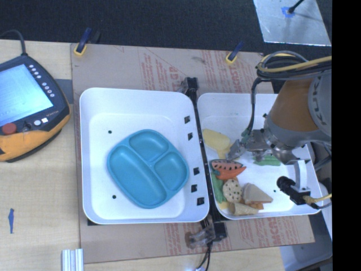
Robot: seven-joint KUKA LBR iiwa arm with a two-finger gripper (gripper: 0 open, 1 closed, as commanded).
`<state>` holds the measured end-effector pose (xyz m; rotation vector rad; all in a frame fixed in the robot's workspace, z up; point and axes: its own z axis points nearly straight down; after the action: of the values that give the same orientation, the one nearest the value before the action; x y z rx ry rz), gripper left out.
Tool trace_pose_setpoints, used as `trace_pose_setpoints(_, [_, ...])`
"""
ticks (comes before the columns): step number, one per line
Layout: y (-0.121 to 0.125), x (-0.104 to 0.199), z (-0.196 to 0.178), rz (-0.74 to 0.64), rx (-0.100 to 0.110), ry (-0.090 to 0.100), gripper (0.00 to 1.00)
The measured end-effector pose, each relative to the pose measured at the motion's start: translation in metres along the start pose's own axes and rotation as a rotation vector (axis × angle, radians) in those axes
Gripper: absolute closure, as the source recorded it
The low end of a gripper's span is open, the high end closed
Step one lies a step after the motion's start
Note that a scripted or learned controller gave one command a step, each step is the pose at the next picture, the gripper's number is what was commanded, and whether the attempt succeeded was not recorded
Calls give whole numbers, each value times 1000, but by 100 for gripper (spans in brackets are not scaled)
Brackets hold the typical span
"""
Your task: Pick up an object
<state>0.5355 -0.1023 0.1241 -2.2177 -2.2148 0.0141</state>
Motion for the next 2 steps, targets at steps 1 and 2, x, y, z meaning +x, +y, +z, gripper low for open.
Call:
trace_pose_setpoints(1, [65, 7, 32, -8, -13, 1, 0])
trace_pose_setpoints(2, [4, 6, 33, -4, -3, 2, 0])
